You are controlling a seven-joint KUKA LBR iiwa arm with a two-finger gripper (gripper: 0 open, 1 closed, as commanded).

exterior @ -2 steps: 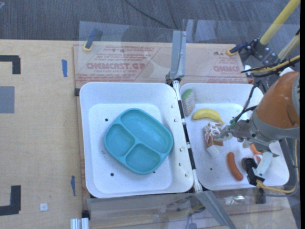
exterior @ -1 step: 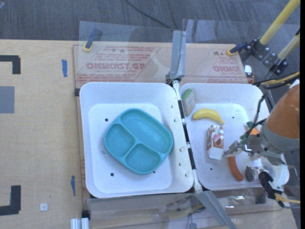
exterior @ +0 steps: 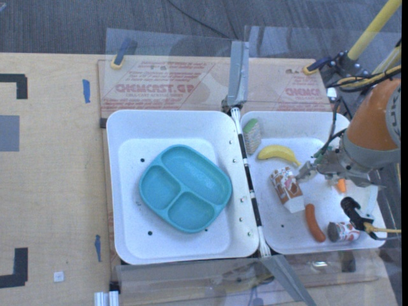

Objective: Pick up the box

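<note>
Down at the bottom edge of the right bin (exterior: 275,244) there's a can (exterior: 343,232) lying on its side, with a sausage (exterior: 312,222) just left of it, both a bit below and right of the box (exterior: 287,189). So the box is the thing to go by here: it sits in the left-middle part of the right bin, a small carton with red print and a white end, lying tilted.

Banana (exterior: 278,153) is just above the box, not touching as far as I can see. A green-and-white packet (exterior: 251,134) is up and left of the box, against the bin's left wall. A small orange thing (exterior: 342,185) sits off to the right of the box, too tiny to name.

Gripper (exterior: 308,171) is just right of the box's upper end, very close, maybe touching, can't really say. Whether it's open or closed, I honestly can't tell from this angle. The box isn't visibly in its grasp.

Way left of the box, the left bin (exterior: 121,139) has a teal divided plate (exterior: 185,187) in the middle.
</note>
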